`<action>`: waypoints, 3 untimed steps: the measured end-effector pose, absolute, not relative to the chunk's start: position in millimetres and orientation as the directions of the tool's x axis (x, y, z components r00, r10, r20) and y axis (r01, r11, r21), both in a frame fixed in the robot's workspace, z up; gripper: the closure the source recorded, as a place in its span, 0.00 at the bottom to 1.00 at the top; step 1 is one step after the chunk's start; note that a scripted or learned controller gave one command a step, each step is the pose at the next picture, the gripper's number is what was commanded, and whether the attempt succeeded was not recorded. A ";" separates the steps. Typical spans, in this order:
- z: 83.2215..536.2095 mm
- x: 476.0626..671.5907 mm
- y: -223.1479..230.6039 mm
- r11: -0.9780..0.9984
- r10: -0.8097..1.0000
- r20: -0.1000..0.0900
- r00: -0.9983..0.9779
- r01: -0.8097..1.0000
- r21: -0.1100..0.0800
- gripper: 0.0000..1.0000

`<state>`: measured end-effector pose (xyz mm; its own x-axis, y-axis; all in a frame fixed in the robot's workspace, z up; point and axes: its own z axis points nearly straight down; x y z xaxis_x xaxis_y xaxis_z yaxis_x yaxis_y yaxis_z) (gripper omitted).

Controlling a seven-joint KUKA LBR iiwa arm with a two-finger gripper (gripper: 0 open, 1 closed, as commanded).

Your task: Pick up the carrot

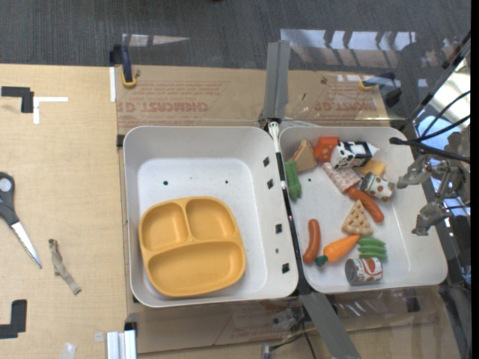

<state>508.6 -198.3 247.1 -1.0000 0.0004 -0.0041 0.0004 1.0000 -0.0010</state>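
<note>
The carrot (342, 247) is orange with a green stem end and lies slantwise near the front of the right bin (419, 271). It rests between a red sausage (311, 240) on its left and green beans (372, 246) on its right. My gripper (416, 203) hovers over the right side of that bin, to the right of the carrot and clear of it. Its two metal fingers (411, 177) stand apart with nothing between them.
A tin can (364, 270) sits just in front of the carrot, a pizza slice (357, 219) just behind it. Further back lie a toy cow (352, 153), a red vegetable (327, 147) and a green pod (292, 182). The left bin (142, 155) holds a yellow divided plate (193, 245).
</note>
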 end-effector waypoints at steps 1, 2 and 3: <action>145.6 490.3 -155.4 0.998 0.063 -0.002 -0.998 0.063 0.000 0.00; 93.5 480.5 -111.1 0.992 0.127 -0.006 -0.992 0.127 0.001 0.00; 103.1 482.6 -111.0 0.992 0.124 -0.010 -0.992 0.124 0.000 1.00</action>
<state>482.6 -111.0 103.1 -0.9922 0.1245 -0.0099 0.1245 0.9922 -0.0003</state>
